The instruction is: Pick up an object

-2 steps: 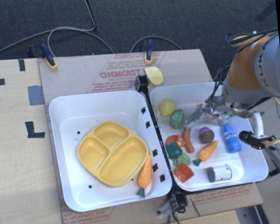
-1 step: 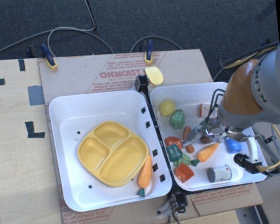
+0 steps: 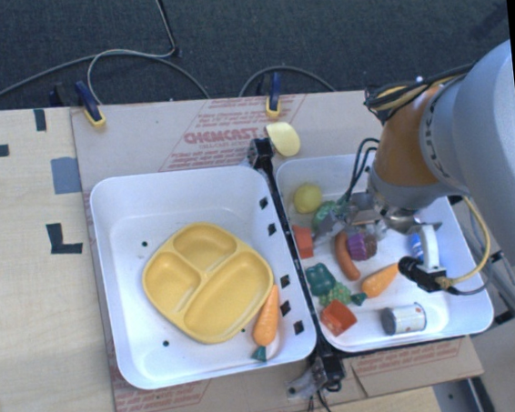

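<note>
**Bench:** two white bins side by side, on cardboard.

**Left bin** (image 3: 112,216), left-centre of frame
- Plate (image 3: 209,281): yellow, three compartments, flat in the middle of the bin.
- Left carrot (image 3: 266,317): against the plate's lower right edge, green top toward the bottom of the frame.

**Right bin** (image 3: 457,318), right-centre of frame
- Yellow ball (image 3: 307,197): upper left corner.
- Orange block (image 3: 303,241): below the ball, near the left wall.
- Sausage (image 3: 345,257): centre, lying at a slant.
- Purple piece (image 3: 361,246): touching the sausage's right side.
- Green piece (image 3: 320,279): left of centre, below the orange block.
- Right carrot (image 3: 380,280): lower centre, tip pointing right and up.
- Red block (image 3: 338,317): lower left.
- Grey can (image 3: 403,320): on its side by the bottom wall.

**Arm** (image 3: 469,132): enters from the right edge, orange band above the wrist.

**Gripper** (image 3: 358,226): low over the right bin's upper middle, just above the purple piece and sausage. Whether it is wide, narrow or holding anything cannot be told.
</note>
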`<state>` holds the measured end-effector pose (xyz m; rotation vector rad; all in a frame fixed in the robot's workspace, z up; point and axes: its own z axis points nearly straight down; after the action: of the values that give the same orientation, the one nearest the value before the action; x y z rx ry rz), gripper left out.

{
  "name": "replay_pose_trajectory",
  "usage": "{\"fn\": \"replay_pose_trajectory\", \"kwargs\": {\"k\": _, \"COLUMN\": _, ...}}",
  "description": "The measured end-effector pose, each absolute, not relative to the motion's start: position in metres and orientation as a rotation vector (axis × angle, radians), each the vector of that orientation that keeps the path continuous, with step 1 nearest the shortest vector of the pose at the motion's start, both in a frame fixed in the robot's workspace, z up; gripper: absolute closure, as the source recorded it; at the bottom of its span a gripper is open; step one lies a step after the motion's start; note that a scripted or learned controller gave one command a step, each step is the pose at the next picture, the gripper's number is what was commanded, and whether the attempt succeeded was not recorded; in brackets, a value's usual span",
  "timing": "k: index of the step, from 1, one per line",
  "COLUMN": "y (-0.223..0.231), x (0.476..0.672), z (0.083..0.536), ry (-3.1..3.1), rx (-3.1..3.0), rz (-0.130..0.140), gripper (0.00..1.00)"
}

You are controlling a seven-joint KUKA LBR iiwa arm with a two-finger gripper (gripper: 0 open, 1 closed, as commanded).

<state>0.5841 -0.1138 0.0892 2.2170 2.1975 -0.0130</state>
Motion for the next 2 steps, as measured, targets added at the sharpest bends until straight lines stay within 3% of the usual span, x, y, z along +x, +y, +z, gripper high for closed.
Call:
{"fn": "replay_pose_trajectory", "kwargs": {"k": 1, "y": -0.112, "x": 0.561, "z": 0.088, "ry": 2.19, "rx": 2.215, "rz": -0.006, "gripper": 0.0}}
{"fn": "replay_pose_trajectory", "kwargs": {"k": 2, "y": -0.114, "x": 0.521, "z": 0.088, "ry": 2.195, "rx": 2.218, "rz": -0.006, "gripper": 0.0}}
